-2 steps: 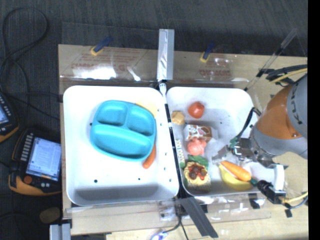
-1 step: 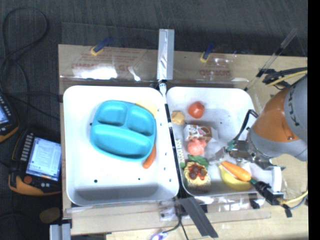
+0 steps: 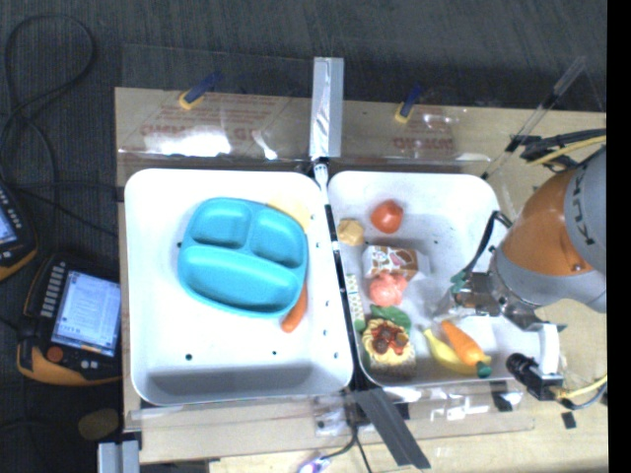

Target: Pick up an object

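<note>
Reaching in from three o'clock, the grey arm with its orange band (image 3: 552,230) holds its tool (image 3: 471,294) low over the right white plastic bin (image 3: 473,187); its grip state cannot be told. An orange toy carrot (image 3: 461,342) lies just beside it at six o'clock, touching a yellow toy banana (image 3: 441,348). A clean pick likely means descending squarely over the carrot, clear of the bin's near wall. Open floor lies toward twelve o'clock, near a red toy tomato (image 3: 387,216). A blue divided tray (image 3: 244,255) fills the left bin (image 3: 158,363).

Grey-orange arm (image 3: 552,239), hand (image 3: 471,294) low
</note>
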Controlling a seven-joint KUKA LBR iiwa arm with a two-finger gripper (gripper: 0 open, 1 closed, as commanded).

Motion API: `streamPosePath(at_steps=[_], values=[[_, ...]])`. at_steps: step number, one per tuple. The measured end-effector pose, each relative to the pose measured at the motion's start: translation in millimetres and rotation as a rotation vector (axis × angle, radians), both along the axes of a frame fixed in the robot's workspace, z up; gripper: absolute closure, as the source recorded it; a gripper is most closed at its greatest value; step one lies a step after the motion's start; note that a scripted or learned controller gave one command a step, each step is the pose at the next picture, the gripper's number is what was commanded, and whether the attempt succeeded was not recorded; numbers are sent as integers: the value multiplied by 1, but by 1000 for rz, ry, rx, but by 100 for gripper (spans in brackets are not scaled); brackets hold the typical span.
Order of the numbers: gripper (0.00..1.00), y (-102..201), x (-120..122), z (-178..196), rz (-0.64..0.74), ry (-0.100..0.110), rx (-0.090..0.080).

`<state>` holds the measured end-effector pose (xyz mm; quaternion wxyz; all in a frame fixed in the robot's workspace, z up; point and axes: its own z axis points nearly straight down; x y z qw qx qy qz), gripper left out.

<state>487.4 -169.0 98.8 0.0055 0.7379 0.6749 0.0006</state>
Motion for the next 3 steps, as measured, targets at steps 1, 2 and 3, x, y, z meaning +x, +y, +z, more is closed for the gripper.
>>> streamPosePath(at_steps=[1,2,3], values=[[100,0,0,8,2,4,-1],[100,1,0,15,3,7,-1],[100,-7,1,33,-708,11,5]])
